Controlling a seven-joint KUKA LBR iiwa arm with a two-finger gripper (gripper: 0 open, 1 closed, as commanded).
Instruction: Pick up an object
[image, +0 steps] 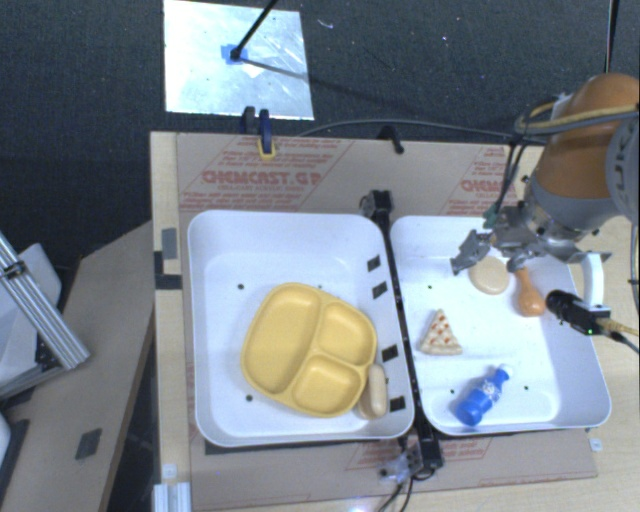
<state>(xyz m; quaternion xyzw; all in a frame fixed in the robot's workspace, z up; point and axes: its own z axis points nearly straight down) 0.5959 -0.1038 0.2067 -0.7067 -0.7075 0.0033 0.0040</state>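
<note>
Lying in the right-hand shallow white bin (570, 400), near its back edge: a pale tan, rounded bread-like piece (490, 278), with an orange-brown drumstick-shaped toy (528, 295) just beside it on the right. Hovering right over these two, the grey two-finger hand (492, 258), fingers spread open and slanting down, gripping nothing; one grey fingertip (466, 260) pointing toward the bin's back left. Resting nearer the middle of the same bin, a small triangular pizza-slice toy (440, 334), and toward the front a small blue plastic bottle (481, 396), tilted, well apart from the hand. Leaving bare white floor along that bin's left and front right. Sitting in the left white bin (225, 250), a yellow divided plastic tray (308, 348) with a tan oblong bread roll (375, 391) touching its front right corner. Reading "CHEMCAST GP" in red on the brown sheet (300, 165) covering the table behind the bins.
</note>
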